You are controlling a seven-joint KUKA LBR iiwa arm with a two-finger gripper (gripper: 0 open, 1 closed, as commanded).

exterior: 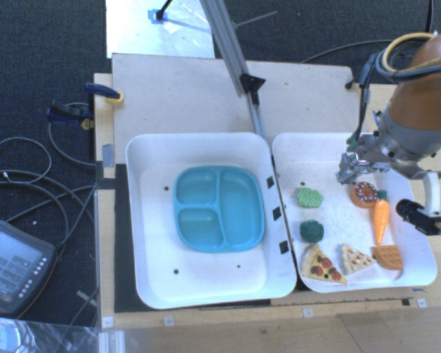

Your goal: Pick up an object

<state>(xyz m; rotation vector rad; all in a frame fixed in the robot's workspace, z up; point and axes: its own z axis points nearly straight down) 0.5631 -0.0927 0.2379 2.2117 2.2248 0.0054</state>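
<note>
The tool (350, 166) is seen low over the far part of the right bin (426, 271), just left of the donut (365, 194); whether it is spread or pressed together cannot be told, the view being too coarse. Nothing is visibly pinched. In that bin lie a carrot (381, 220), a light green piece (309, 197), a dark green piece (312, 231), a pizza slice (322, 265), a sandwich wedge (355, 259) and what may be toast (388, 257). A blue tray (219, 208) sits in the left bin (151, 271).

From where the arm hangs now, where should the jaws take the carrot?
Grip the carrot across its thick orange upper half, coming straight down. It lies flat, lengthwise up-down in view, so close from left and right; the donut crowds its top-left.
</note>
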